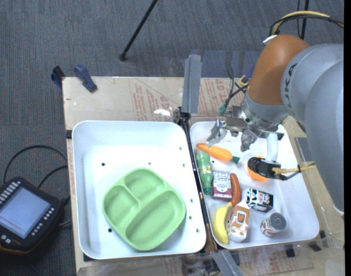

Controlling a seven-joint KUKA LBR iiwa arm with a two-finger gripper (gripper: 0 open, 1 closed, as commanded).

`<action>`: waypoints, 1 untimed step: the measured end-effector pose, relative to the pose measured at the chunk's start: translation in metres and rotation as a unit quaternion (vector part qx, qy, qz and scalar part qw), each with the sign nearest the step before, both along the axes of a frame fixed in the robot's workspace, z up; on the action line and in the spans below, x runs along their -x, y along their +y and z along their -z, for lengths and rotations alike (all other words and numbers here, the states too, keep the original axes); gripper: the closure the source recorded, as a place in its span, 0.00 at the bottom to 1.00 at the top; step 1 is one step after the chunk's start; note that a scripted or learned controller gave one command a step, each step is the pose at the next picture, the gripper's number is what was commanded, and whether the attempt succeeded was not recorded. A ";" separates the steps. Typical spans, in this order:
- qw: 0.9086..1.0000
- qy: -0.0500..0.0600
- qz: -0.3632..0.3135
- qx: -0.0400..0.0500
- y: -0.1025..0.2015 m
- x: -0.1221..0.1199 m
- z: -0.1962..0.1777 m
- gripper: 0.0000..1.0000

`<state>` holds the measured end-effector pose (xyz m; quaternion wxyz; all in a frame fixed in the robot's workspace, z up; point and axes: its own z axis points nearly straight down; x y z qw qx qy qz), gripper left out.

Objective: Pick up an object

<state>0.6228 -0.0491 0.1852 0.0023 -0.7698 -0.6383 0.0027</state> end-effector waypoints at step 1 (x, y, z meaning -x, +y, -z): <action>0.996 0.000 -0.088 -0.001 -0.049 0.015 0.100 0.00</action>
